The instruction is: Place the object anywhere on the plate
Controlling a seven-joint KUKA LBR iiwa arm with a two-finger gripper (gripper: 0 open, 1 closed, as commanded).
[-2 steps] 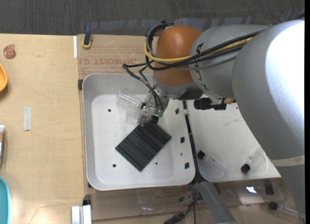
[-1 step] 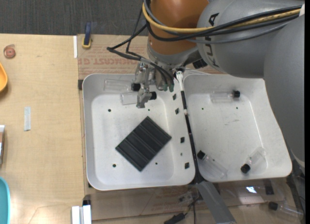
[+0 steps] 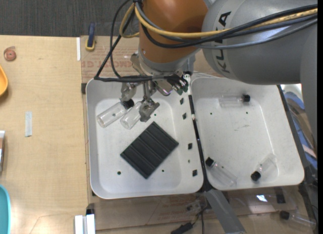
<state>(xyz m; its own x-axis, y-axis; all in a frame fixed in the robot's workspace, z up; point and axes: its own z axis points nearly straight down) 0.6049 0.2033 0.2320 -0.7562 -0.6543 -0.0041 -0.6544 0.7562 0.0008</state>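
A black ribbed plate (image 3: 150,149) lies flat on the floor of the left bin (image 3: 101,177), turned at an angle. Two clear vials lie side by side in the bin's upper left: one vial (image 3: 111,113) with a black cap, and a second vial (image 3: 131,120) just right of it. My gripper (image 3: 137,101) hangs over their capped ends, above and left of the plate. Its fingers (image 3: 147,109) stand apart, open, with the vials' tops close by them. Nothing is lifted between the fingers.
The right bin (image 3: 287,177) holds three more clear vials with black caps: one at the top (image 3: 233,100), one at the lower left (image 3: 220,171), one at the lower right (image 3: 263,169). The bins' shared wall (image 3: 194,127) runs between them. A wooden bench surface lies to the left.
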